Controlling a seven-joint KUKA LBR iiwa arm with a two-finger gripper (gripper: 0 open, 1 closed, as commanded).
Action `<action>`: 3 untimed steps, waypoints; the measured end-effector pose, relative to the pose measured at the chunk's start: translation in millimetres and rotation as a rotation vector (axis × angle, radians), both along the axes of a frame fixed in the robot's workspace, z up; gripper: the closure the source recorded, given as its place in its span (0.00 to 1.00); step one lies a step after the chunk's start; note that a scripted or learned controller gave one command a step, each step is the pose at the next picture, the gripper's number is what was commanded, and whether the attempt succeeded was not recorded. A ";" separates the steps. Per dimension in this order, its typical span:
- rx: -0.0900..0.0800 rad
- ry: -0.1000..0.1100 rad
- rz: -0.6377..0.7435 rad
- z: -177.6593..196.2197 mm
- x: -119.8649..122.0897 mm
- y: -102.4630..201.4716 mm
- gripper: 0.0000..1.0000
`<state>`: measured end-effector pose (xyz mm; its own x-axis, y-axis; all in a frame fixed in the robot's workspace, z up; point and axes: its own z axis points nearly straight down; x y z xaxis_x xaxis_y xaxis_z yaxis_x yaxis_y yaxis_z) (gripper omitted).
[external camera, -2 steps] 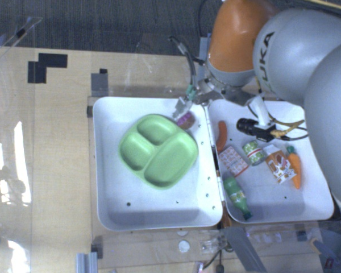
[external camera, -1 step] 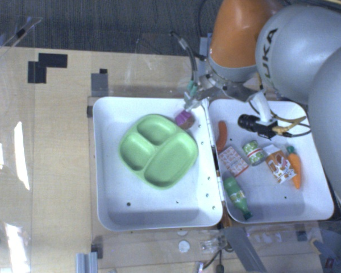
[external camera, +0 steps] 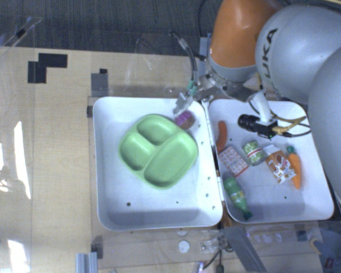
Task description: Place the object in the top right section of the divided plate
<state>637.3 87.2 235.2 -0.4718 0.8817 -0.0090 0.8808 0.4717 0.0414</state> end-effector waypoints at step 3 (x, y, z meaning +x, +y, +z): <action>0.006 -0.018 0.002 24.0 4.0 1.2 1.00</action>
<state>641.3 88.4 259.2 -0.4730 0.8810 -0.0119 0.8791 0.4728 0.0597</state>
